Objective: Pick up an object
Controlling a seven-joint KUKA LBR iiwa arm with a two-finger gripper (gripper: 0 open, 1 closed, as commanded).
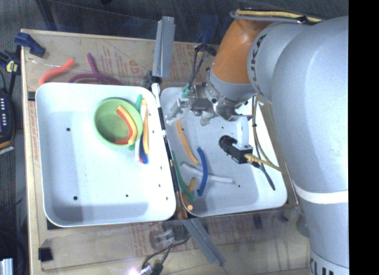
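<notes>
My gripper (192, 106) hangs low over the far left part of the right bin (269, 194), below the orange wrist band. In this bin lie an orange stick (187, 143), a curved blue stick (203, 172), a white stick (208, 178) and a green stick (185, 184) along the left wall. The orange stick's far end lies just in front of the gripper. Nothing is visibly held. The left bin (77, 173) holds a green bowl (112, 124) with orange and yellow sticks (128, 121) across it, and more coloured sticks (143, 138) beside it.
The big grey arm covers the right side of the right bin. A black cable plug (232, 148) hangs over that bin's middle. Red and purple sticks (77, 73) lie on the bench behind the left bin. A metal bar (163, 45) stands between the bins at the back.
</notes>
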